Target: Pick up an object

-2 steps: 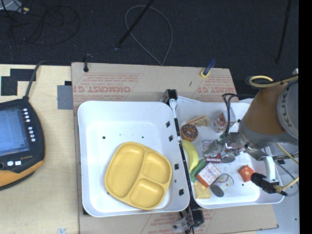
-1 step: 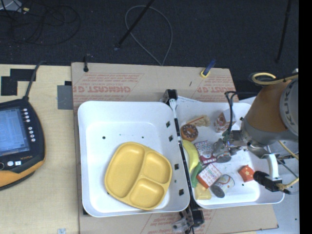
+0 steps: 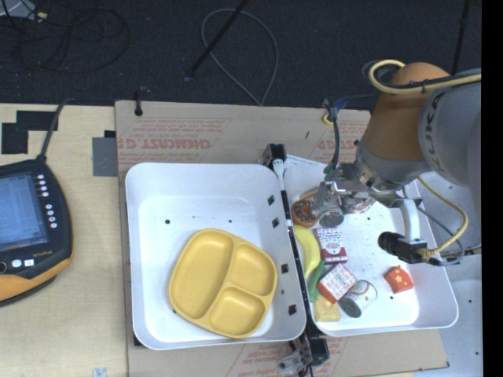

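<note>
Reaching into the right bin, grip unclear

Reaching in from 3 o'clock, the grey arm (image 3: 440,124) with its orange band (image 3: 405,116) stood over the upper part of the right bin (image 3: 440,309). The gripper (image 3: 328,206) hung low at that bin's 10 o'clock corner, right over a small round brownish item (image 3: 305,209). From this slanted overhead angle the tool's body hid the tips, so how far the jaws stood apart, and whether they had anything, could not be told.

Right bin contents were bunched along its 9 o'clock side. A banana (image 3: 309,251) lay lengthwise against the dividing wall. Just beside it sat a small red-and-white packet (image 3: 332,243), and below that a larger red-and-white box (image 3: 338,282), tilted. A dark tin (image 3: 357,297) lay touching the box at its 4 o'clock. A yellow scrap (image 3: 327,312) rested at the bin's 7 o'clock corner. A red block (image 3: 399,279) sat well apart from the cluster, toward 4 o'clock. A black fitting (image 3: 399,247) on the arm's cabling hung above the bin floor near the block.

Left bin (image 3: 157,210) held a yellow divided plate (image 3: 222,282), three compartments, lying flat toward 5 o'clock.

Outside the bins: a handheld controller (image 3: 27,222) with a lit screen at the bench's 9 o'clock edge, and loose cables (image 3: 236,38) on the dark floor at 12 o'clock.
</note>
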Robot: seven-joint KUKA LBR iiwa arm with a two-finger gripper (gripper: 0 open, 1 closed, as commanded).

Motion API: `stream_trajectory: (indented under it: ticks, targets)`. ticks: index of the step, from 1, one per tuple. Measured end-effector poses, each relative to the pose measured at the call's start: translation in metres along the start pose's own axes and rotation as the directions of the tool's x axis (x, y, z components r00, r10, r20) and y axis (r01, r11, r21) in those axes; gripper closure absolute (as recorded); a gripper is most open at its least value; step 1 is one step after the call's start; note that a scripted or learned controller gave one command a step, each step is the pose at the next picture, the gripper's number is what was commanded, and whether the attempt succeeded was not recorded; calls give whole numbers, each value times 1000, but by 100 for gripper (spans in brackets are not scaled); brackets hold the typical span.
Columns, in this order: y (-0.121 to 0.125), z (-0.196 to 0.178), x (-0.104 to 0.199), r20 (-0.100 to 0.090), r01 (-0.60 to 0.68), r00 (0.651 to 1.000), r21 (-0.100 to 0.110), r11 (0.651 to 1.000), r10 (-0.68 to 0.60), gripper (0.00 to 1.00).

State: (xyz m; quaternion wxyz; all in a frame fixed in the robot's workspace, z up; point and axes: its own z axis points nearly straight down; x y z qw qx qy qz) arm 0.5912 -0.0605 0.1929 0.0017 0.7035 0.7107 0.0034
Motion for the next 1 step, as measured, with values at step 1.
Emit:
stream_trajectory:
  ticks: [1]
  targets:
    - [-19,-11,24,1,-8,1000,12,1000,8,100]
